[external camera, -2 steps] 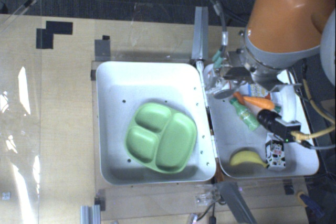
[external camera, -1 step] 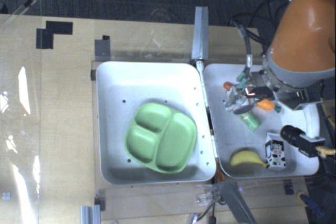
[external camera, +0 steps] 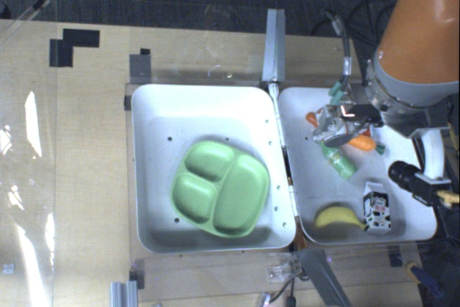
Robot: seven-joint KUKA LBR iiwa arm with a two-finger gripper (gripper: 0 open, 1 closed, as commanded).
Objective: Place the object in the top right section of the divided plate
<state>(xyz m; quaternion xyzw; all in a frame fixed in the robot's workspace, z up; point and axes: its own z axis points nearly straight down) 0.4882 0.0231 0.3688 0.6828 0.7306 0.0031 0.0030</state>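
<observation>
A green divided plate (external camera: pixel 221 187) lies in the left white bin (external camera: pixel 154 111), with two smaller sections on its left and one large section on its right; nothing lies in them. My gripper (external camera: pixel 336 129) hangs low over the upper part of the right bin (external camera: pixel 302 176). It is right beside an orange carrot-like piece (external camera: pixel 362 144) and a pale green bottle-like object (external camera: pixel 340 162). A small orange bit (external camera: pixel 311 117) shows just left of the gripper. Whether anything is held is hidden by the wrist.
A yellow banana (external camera: pixel 338 218) and a small black-and-white carton (external camera: pixel 376 207) lie at the front of the right bin. A metal divider rail (external camera: pixel 274 54) stands between the bins at the back. The arm's orange band (external camera: pixel 424 25) looms at the upper right.
</observation>
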